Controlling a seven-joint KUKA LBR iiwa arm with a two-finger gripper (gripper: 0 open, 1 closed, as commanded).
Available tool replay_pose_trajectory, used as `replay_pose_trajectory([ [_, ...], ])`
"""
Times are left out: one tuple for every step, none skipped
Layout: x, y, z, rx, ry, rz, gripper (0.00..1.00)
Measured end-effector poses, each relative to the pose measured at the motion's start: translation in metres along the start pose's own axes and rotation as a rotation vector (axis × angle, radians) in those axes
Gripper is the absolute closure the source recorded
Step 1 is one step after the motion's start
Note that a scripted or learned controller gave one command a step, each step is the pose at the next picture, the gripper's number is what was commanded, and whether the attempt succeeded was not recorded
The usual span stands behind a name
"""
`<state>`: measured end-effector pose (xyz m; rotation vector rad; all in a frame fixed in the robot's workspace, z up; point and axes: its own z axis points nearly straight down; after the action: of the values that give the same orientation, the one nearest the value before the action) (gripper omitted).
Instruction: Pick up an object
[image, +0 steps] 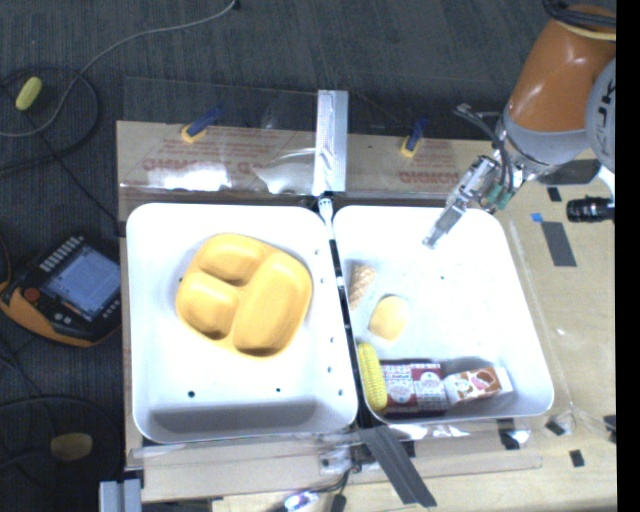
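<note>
My gripper (437, 236) hangs over the far part of the right bin (520, 300), its thin fingers pointing down-left with nothing visible between them. Below it in that bin lie a small yellow round object (389, 318), a waffle cone piece (360, 281) against the left wall, a corn cob (371, 377) and a red and white food packet (442, 386) along the near wall. A large yellow bun-shaped object (244, 292) fills the middle of the left bin (160, 390).
A metal divider post (331, 140) stands behind the bins. Blue and yellow clamps (201, 124) hold a clear sheet at the back. A handheld pendant (70, 290) lies on the floor to the left.
</note>
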<state>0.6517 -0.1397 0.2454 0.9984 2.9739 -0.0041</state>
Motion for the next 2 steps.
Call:
replay_pose_trajectory([
  [-0.002,0.012,0.066,-0.002,0.002,-0.341,0.00],
  [0.027,-0.020,0.089,-0.001,0.003,-0.409,0.00],
])
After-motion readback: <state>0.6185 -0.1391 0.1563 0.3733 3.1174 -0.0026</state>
